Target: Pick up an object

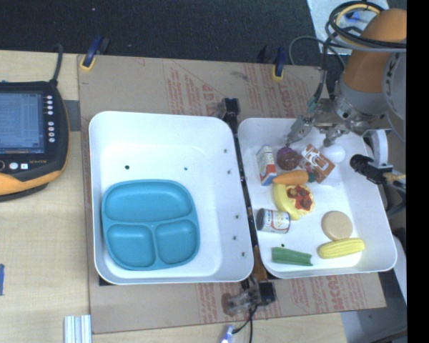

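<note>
The right bin [375,191] holds several toy foods: a red and white carton [266,164], a purple ball [287,156], an orange carrot [293,178], a yellow banana [292,201], a small can [274,221], a tan round biscuit [337,225], a corn cob [341,249] and a green piece [292,256]. A brown packet [319,163] and a white ball [334,153] lie at the back. My gripper [319,128] hangs over the bin's back part, just behind the purple ball and the packet. It is open, fingers spread, with nothing between them.
The left bin [164,138] carries a blue divided plate [150,224]. A tablet controller [18,131] lies on the bench at far left. A black part [365,166] juts over the right bin's right rim. Clamps sit along the board's back edge.
</note>
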`<state>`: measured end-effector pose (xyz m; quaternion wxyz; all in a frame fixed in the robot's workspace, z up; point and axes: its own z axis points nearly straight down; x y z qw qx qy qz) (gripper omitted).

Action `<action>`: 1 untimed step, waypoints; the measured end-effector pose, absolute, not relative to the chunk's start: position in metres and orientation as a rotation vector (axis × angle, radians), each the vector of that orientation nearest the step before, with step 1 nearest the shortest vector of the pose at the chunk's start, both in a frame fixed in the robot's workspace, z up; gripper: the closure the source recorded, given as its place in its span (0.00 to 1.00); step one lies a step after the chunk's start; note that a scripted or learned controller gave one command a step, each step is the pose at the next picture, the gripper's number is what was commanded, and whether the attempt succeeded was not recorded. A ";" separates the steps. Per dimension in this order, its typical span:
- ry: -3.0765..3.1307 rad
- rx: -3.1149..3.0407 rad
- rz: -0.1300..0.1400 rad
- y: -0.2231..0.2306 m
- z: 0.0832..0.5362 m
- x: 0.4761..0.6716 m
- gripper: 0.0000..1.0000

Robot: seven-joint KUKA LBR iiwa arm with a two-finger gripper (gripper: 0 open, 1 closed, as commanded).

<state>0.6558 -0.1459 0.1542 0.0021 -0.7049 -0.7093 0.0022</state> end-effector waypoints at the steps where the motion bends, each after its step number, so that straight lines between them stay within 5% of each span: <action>1: -2.239 -2.224 -0.005 -0.113 0.111 0.657 0.00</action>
